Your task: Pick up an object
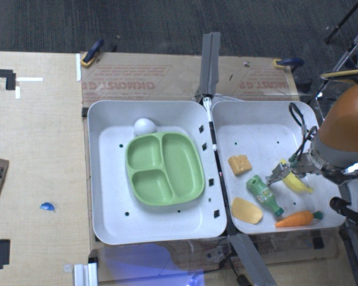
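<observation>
While gripper (280, 173) hangs low in right bin (256, 124), I can't tell its grasp state. Banana (297, 183) just beside tip, green bottle (264, 193) close by: I expect glancing contact, shoving either aside.

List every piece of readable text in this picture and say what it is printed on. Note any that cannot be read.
Red lettering, printed twice on the cardboard sheet behind the bins: upside down and too blurred to read surely.
Green bottle label: too small to read.
</observation>
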Robot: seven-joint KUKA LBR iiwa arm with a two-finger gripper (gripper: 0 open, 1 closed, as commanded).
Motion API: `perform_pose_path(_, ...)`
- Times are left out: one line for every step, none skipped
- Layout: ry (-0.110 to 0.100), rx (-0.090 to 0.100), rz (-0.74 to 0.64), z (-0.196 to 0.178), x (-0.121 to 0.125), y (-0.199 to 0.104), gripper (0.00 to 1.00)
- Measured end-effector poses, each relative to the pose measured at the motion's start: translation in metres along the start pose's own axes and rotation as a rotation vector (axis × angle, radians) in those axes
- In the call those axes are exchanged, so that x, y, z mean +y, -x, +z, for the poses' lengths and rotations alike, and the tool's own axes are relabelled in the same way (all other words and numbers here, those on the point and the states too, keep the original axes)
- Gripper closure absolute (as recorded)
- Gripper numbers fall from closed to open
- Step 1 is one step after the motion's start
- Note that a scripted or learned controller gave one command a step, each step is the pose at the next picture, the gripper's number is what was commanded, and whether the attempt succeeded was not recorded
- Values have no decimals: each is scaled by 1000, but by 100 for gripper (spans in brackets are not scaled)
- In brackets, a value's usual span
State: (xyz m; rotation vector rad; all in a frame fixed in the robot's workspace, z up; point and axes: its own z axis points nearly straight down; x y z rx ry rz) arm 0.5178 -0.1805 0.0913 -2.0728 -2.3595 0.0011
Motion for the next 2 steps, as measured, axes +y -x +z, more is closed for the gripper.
perform_pose_path(1, 0, 3, -9, 0, 1, 100)
perform_pose_path(0, -2, 170, -119, 15, -22, 100)
